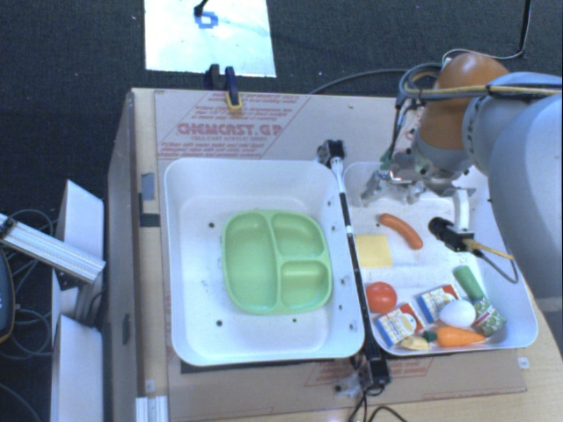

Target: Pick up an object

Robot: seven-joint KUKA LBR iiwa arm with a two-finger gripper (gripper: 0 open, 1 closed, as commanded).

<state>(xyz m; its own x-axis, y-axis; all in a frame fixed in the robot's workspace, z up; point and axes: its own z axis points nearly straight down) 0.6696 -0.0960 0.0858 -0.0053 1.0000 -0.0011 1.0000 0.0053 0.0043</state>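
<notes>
— Green plastic: what sits in the left bin (189,236)?

— A divided tray (277,262), flat on the bin floor, near the wall shared with the right bin (528,310).

— And the arm (519,139)?

— It comes in from the right, orange band up, with the gripper (400,181) low over the far end of the right bin. Whether it is open or closed cannot be told; nothing is seen in its grasp.

— Where are the things to pick?

— All in the right bin. A sausage (400,230) lies just in front of the gripper, apart from it. A yellow cheese slice (373,251) lies beside the dividing wall, a tomato (381,296) nearer the camera. At the near end cluster two small packets (418,313), a white egg (457,313), a carrot (459,337) and a green vegetable (470,283).
</notes>
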